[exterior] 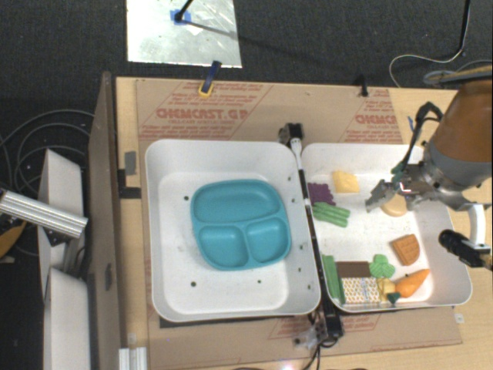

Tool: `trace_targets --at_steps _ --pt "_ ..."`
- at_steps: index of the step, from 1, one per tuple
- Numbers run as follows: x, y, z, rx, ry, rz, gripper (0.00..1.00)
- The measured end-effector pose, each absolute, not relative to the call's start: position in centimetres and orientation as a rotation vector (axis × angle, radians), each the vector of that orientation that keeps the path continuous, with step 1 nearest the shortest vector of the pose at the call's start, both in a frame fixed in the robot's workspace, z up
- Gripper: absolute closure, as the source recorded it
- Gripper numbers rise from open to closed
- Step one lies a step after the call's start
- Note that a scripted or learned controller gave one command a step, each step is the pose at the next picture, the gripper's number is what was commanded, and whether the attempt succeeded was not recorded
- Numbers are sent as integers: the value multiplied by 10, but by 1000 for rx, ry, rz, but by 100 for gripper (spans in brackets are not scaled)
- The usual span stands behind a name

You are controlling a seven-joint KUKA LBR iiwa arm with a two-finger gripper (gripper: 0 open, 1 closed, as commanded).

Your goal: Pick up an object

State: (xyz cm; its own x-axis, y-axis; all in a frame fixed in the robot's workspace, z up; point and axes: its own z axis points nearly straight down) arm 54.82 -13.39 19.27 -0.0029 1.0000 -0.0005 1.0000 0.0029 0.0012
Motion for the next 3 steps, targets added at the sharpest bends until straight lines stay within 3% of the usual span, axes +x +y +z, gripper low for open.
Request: trace_targets --at_steps 1,2,3 --pt "575 -96 149 2213 2232 1 0" --pt "608 -101 83 2211 2224 4 0" --pt "672 -134 87 2208 2222 8 0"
